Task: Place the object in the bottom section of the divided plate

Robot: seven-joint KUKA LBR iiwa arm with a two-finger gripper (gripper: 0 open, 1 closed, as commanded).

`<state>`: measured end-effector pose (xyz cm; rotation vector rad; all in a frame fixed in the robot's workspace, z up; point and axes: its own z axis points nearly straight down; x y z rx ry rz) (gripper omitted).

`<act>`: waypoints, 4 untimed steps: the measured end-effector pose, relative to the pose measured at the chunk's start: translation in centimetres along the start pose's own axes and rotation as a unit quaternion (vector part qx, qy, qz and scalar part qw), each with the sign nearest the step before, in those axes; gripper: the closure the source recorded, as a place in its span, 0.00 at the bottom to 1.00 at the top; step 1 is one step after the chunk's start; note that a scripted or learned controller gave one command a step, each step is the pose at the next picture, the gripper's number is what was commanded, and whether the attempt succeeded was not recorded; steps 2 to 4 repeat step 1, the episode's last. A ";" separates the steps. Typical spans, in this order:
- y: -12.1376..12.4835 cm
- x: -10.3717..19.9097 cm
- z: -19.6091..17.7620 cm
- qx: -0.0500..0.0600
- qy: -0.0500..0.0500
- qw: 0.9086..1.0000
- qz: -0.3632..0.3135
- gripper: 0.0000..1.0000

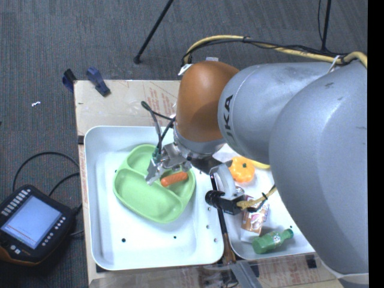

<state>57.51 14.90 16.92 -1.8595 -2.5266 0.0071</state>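
A light green divided plate [139,201] lies in the left white bin [103,233]. A small orange-red object [174,177], shaped like a short sausage or carrot, rests in the plate's right-hand section, close to the right rim. My gripper [156,169] hangs over the middle of the plate, just left of the orange-red object and touching or nearly touching it. The wrist's orange band [201,104] and the big grey arm cover the plate's upper right edge and much of the right bin.
The right bin [298,243] holds an orange pumpkin-like toy [243,169], a brown-red packet [255,219] and a green bottle [273,240]. A teach pendant [33,222] lies on the floor at the left. Blue clamps [96,80] sit at the bench's back left corner.
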 end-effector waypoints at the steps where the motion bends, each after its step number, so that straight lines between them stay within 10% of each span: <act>1: 6.1 -2.6 3.9 -0.003 -0.001 0.984 -0.181 0.00; 4: 6.1 -2.6 3.9 -0.003 -0.001 0.984 -0.181 0.00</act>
